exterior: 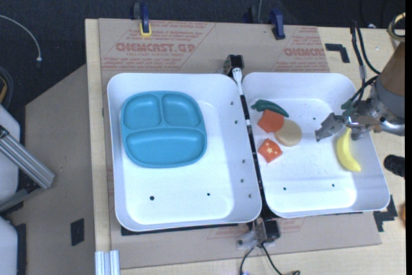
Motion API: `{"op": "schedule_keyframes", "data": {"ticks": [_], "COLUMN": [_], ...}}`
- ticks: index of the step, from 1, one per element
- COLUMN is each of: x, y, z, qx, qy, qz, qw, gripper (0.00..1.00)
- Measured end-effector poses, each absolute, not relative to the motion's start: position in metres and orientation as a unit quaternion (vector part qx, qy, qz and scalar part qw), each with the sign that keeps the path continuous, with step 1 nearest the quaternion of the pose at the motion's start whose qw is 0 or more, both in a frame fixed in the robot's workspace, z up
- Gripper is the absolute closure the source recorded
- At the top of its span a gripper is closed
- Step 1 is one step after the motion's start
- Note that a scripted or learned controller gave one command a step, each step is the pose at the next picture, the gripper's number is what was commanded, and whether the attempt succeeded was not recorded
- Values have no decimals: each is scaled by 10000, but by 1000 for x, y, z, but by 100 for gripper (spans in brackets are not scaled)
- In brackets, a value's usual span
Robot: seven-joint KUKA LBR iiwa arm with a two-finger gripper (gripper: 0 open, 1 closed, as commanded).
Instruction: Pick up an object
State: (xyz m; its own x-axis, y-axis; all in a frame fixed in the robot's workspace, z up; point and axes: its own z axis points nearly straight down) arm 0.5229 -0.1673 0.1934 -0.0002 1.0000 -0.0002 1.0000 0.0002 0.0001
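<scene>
Now | pincer (340, 127): spread open, grasping nothing | banana (347, 151): just below it, right bin (309, 203)

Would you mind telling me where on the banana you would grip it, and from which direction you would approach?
I would probably take the banana across its middle, coming straight down from above. It lies flat in the right bin, its length running roughly top to bottom in the view, so fingers closing across its narrow width should fit. The gripper is right beside its upper end.
</scene>
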Motion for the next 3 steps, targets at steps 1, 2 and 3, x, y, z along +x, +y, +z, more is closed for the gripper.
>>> {"op": "schedule_keyframes", "data": {"ticks": [1,2,3], "x": [524,524,525], "y": [-168,-168,-168], "z": [131,82,95], "qx": [7073,7073,7073], "qy": [7069,7069,7069], "qz": [-6,-8,1], "qw": [-20,-22,9], "gripper": [0,0,100]}}
